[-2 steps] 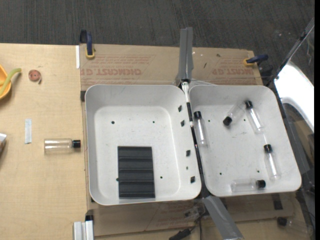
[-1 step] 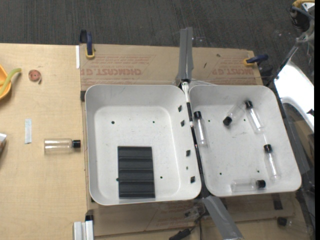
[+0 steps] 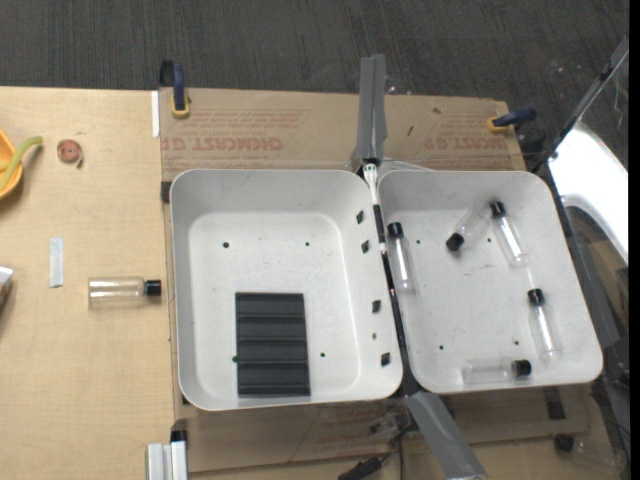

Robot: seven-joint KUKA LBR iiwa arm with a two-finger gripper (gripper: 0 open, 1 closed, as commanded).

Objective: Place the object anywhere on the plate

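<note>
A dark ribbed rectangular plate (image 3: 272,344) lies flat in the left bin (image 3: 200,228), near its front edge. The right bin (image 3: 440,308) holds several clear vials with black caps. One vial (image 3: 400,260) lies along the bin's left wall. A tilted vial (image 3: 467,228) and another (image 3: 507,232) sit close together near the back. Near the right side lies a vial (image 3: 541,324), and one more (image 3: 494,372) rests along the front wall. All of them are apart from the plate.
On the wooden bench left of the bins lie a clear vial (image 3: 122,289), a small white strip (image 3: 56,263), a red disc (image 3: 68,151) and a yellow object (image 3: 10,163). Clamps (image 3: 178,90) hold the cardboard at the back. A grey bar (image 3: 372,108) stands between the bins.
</note>
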